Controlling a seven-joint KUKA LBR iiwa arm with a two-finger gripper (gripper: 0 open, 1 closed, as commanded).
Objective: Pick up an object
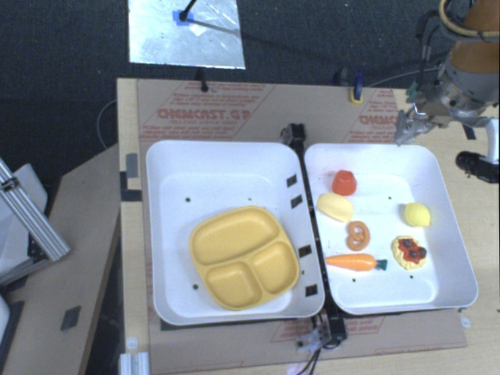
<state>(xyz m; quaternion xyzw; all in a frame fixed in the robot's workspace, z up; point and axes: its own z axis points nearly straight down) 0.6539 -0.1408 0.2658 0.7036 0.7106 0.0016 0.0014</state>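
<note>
On the cardboard-covered bench, two white bins sit side by side. Within the right bin, the carrot lies left-right, green end pointing right. Whether the gripper grips is unclear.

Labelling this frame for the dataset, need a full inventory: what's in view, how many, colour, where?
bins: 2, white, side by side on the bench
divided plate: 1, yellow, left bin
tomato: 1, red, right bin, far left
potato: 1, pale yellow, below the tomato
pretzel: 1, orange-brown, right bin, middle
carrot: 1, orange, right bin, near side
lemon: 1, yellow, right bin, right side
pizza slice: 1, yellow with red, below the lemon
foil sheet: 1, silver, beyond the bench
arm: 1, grey and orange, above the right bin's far right corner
</note>
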